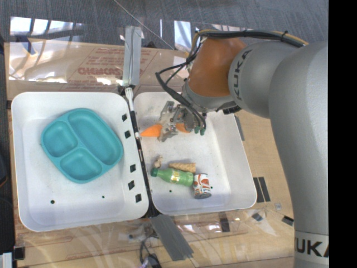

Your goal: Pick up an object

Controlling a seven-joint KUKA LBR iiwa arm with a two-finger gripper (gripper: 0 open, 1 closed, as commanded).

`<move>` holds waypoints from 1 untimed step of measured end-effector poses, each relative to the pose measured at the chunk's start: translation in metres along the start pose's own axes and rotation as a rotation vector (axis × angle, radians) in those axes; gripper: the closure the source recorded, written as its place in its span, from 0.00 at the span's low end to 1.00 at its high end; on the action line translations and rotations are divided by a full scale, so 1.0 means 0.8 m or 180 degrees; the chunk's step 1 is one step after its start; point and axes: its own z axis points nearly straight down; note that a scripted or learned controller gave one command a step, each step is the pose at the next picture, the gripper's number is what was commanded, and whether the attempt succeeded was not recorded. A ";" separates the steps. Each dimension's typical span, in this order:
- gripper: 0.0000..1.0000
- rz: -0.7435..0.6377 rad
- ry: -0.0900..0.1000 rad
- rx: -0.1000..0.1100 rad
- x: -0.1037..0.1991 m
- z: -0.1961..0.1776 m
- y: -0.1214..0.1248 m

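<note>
An orange carrot (149,131) lies in the right bin (234,166), near its upper left part, pointing left. My gripper (174,125) hangs directly over the carrot's thicker end and covers its middle; orange shows on both sides of the grey metal. Whether the carrot rests on the bin floor or is raised off it cannot be made out. Lower in the same bin lie a green bottle (173,176) on its side, a small red and white can (202,186), and a tan cone-shaped piece (183,166).
The left bin (33,205) holds a teal divided plate (82,144). A ridge with black clips (134,155) separates the two bins. The grey arm (279,77) crosses the right side above the bench. A small tan scrap (158,162) lies by the bottle's neck.
</note>
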 end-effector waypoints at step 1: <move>1.00 0.0411 0.0021 -0.0005 0.023 -0.096 -0.012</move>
